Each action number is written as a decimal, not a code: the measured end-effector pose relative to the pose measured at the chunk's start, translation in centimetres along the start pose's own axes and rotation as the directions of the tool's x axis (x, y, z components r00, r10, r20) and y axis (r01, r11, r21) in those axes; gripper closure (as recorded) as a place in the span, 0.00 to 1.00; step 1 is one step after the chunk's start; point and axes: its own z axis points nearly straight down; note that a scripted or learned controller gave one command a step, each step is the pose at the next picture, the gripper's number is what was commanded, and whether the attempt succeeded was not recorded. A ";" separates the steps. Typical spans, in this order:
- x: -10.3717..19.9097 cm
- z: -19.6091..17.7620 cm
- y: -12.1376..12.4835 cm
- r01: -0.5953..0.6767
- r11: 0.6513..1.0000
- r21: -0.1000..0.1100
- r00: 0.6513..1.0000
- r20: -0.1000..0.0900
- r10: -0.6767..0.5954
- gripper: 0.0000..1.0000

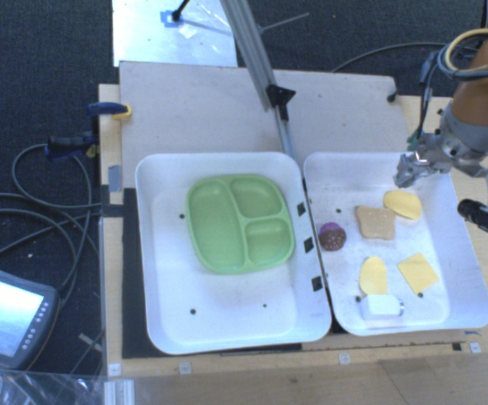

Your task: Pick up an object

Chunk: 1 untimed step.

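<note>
- Yellow oval piece (403,203) lies flat in the right bin (472,268), near the bin's far edge — the nearest thing to the gripper (410,172).
- Gripper hangs just beyond and to the left of that yellow oval, over the bin's far rim; nothing shows between its fingers, and I cannot tell whether they stand apart or together.
- Tan toast-like slice (376,223) lies just left of and nearer than the yellow oval, almost touching it.
- Dark purple round thing (332,237) sits further left of the oval, close to the bin's left wall.
- Second yellow oval (373,275) and a yellow square slice (418,272) lie nearer the camera than the first oval, side by side but apart.
- White block (383,305) lies nearer still, just below the second oval.
- Left bin (168,310) — well left of the oval — holds a green divided plate (240,224) with three compartments.
- Grey arm (479,99) with its orange band rises to the right of the oval.
</note>
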 end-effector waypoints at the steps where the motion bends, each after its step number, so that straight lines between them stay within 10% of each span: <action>1: 0.0 -4.8 1.0 0.000 1.000 -0.001 1.000 0.001 0.000 1.00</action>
